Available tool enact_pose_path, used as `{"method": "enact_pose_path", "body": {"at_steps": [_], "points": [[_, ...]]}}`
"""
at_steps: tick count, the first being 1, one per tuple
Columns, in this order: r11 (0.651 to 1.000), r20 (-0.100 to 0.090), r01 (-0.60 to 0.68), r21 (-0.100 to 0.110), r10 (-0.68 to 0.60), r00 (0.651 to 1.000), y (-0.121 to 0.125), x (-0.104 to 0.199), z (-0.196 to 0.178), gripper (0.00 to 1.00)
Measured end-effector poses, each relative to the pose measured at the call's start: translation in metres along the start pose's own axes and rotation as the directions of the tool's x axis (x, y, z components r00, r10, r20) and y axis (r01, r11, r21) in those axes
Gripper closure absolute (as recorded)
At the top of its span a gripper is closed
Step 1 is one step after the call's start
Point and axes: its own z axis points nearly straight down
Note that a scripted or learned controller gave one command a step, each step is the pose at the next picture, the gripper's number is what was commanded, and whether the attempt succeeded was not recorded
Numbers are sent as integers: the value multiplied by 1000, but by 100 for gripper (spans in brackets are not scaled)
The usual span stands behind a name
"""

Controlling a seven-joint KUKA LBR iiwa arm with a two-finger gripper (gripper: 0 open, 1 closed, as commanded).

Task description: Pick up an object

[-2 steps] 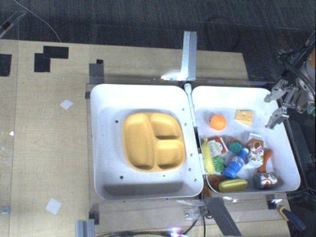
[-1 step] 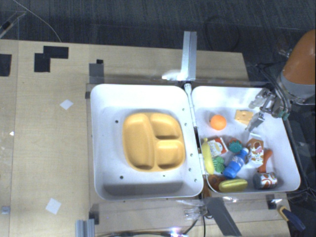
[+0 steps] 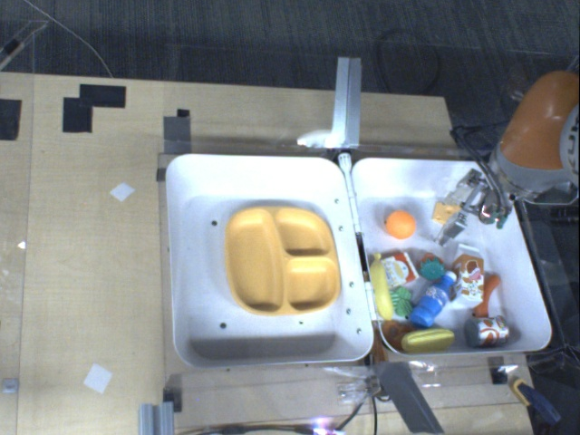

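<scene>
Two white bins share the bench; the gripper [image 3: 464, 208] hangs over the right bin [image 3: 535, 284], its fingers spread apart, near an orange ball [image 3: 400, 224].

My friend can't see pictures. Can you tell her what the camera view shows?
The end effector hangs over the right bin, above an orange ball and a pile of small toys. The left bin holds a yellow divided tray.
</scene>
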Motion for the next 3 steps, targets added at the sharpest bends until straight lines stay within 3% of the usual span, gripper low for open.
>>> {"method": "enact_pose_path", "body": {"at_steps": [1, 2, 3], "points": [[996, -12, -84, 1, 84, 996, 79, 27, 9, 0], [996, -8, 85, 2, -85, 996, 49, 0, -4, 0], [997, -5, -79, 4, 79, 997, 4, -28, -76, 0]]}}
